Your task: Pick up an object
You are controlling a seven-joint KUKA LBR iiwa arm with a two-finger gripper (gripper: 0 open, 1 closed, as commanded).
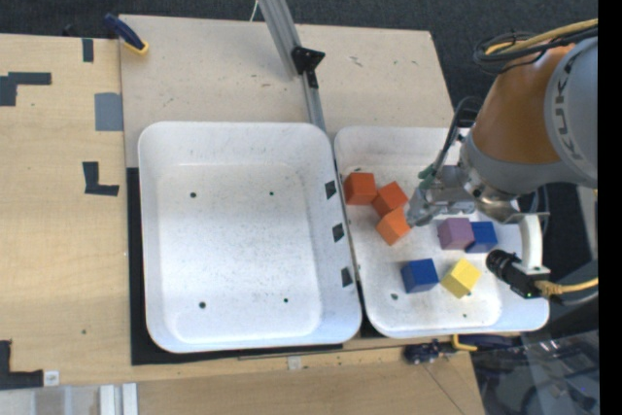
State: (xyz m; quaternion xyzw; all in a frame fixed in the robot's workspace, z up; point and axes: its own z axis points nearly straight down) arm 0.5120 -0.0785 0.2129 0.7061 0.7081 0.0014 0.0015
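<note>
Right bin (389, 146) holds 3 orange blocks (392, 226), 2 blue, 1 purple, 1 yellow; gripper (420, 212) beside orange ones, finger state unclear.

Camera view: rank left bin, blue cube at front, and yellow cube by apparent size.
1. Left bin, by far the largest.
2-3. Blue cube and yellow cube: they look alike in size and lie side by side in the right bin, so no ranking between them.

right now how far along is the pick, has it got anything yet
Done: the arm has reached into the right bin and the gripper sits low beside the orange blocks. In hand: nothing visibly lifted; every block rests on the bin floor. Left: closing on a block and raising it.
</note>
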